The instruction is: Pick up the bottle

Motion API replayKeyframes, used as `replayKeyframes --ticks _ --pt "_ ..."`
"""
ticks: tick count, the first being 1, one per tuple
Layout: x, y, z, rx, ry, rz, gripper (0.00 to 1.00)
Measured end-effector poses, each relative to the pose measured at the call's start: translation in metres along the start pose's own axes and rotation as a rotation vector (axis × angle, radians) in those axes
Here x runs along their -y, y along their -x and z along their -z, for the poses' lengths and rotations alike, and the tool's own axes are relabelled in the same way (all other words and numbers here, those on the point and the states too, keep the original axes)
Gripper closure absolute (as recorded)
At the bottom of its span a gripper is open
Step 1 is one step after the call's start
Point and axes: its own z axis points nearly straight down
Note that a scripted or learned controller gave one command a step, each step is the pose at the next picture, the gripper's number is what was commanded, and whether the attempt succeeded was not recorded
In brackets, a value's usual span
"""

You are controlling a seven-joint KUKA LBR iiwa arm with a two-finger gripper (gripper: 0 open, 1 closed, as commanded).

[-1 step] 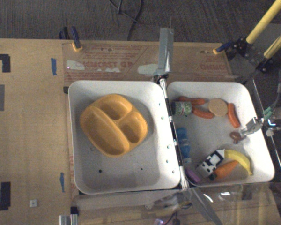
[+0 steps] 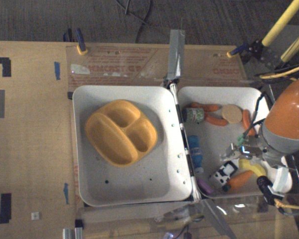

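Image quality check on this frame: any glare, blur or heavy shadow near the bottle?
Camera view: soft overall, fine detail lost; the blue bottle reads as a smeared shape against the right bin's left wall. Bright glare on the clear plastic below that bin. The tool area is cluttered and blurry. The left bin is evenly lit, with a faint shadow under the yellow plate.

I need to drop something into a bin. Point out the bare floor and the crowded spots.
Left bin: bare floor runs along the near edge and the lower corners, below the yellow divided plate that takes up its middle. Right bin: a small bare patch sits mid-floor between the blue bottle and the gripper. Its far edge and near right corner are crowded with carrots and other toys.
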Motion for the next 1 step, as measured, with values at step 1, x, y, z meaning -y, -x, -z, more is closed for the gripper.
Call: replayKeyframes --ticks 1 --pt "-0.0272 -0.084 0.0594 0.0 0.002 0.049 0.0"
